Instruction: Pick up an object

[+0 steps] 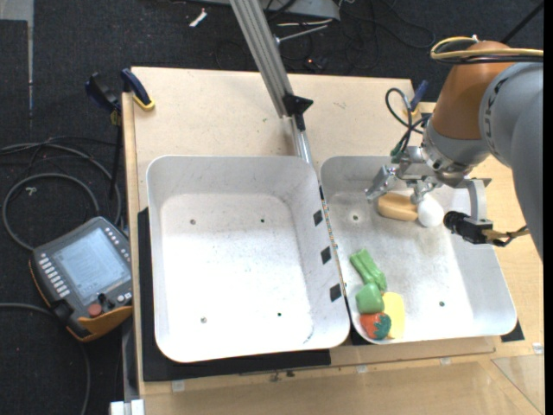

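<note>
On the bench: two shallow white bins sit side by side, their inner walls touching along a seam that runs down the middle.
Landmark: the right bin (484,309), which holds every loose object in view.
Left bin (173,232): just left of the right bin; its floor is bare white with faint scuffs and a few small dark dots.
Tan object (397,207): an oblong, bread-coloured piece lying at the far end of the right bin, near its back wall.
White object (429,213): a small rounded piece touching the tan object's right end, also at the far end of the right bin.
Green pieces (369,277): two green toys, one long and one rounder, near the right bin's left wall, toward its near end.
Yellow piece (394,306): flat, lying just right of the rounder green toy.
Red-orange piece (377,324): in the right bin's near left corner, touching the green and yellow ones.
Gripper (406,187): low over the far end of the right bin, directly above the tan and white objects.
Jaws: I cannot tell whether they are open or closed, as the metal parts overlap the objects below them.
Arm (484,102): grey with an orange band, reaching in over the right bin's far right corner.
Black cable end (467,226): hangs over the right bin, just right of the white object.
</note>
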You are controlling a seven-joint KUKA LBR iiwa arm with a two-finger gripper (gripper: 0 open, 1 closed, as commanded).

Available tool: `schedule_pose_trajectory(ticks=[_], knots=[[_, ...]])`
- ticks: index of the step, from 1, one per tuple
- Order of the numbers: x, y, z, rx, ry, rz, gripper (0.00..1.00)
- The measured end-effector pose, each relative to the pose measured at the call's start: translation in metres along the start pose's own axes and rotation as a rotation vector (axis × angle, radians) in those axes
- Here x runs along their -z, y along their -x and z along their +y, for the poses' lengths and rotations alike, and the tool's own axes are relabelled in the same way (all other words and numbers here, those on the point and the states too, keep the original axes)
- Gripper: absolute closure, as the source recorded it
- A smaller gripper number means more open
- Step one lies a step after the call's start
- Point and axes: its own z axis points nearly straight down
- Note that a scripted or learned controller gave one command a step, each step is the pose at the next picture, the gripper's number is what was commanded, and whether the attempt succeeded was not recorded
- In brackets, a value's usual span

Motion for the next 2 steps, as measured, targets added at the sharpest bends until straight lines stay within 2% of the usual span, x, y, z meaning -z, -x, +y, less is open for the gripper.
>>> schedule_pose_trajectory(ticks=[1, 2], knots=[[0.014, 0.0, 0.002, 0.001, 0.008, -0.002, 1.0], [0.062, 0.006, 0.009, 0.001, 0.012, -0.002, 1.0]])
